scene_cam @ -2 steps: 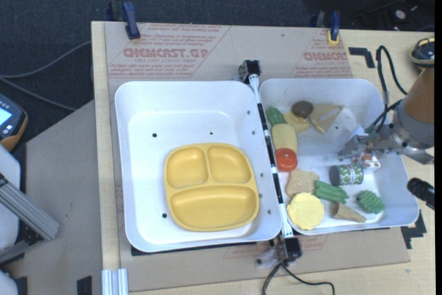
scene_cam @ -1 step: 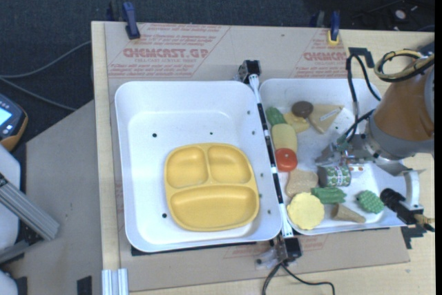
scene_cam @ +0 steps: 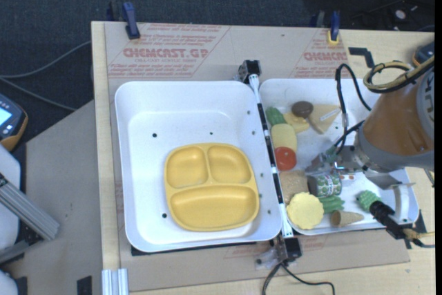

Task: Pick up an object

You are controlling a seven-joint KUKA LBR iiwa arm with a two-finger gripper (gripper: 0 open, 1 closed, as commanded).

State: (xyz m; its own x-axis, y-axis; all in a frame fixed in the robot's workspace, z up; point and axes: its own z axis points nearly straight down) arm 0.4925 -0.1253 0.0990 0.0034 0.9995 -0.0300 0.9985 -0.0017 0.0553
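The right bin [scene_cam: 359, 90] holds several toy foods. Along its left wall lie a green piece [scene_cam: 275, 115], a yellow block [scene_cam: 284, 137] and a red ball [scene_cam: 285, 159]. Near the back sit a brown round piece [scene_cam: 302, 108] and a pale yellow wedge [scene_cam: 323, 119]. At the front are a yellow disc [scene_cam: 304, 210], a tan cone [scene_cam: 345, 218] and a green piece [scene_cam: 367, 200]. My gripper [scene_cam: 325, 171] is low in the bin's middle, directly over a small grey-green can [scene_cam: 324, 186], whose top it hides.
The left bin [scene_cam: 138, 107] holds a yellow divided plate [scene_cam: 210, 186]. A black clamp [scene_cam: 249, 70] sits where the bins meet at the back. The arm's orange-brown wrist [scene_cam: 397, 124] and black cables [scene_cam: 345, 90] cover the right bin's right side.
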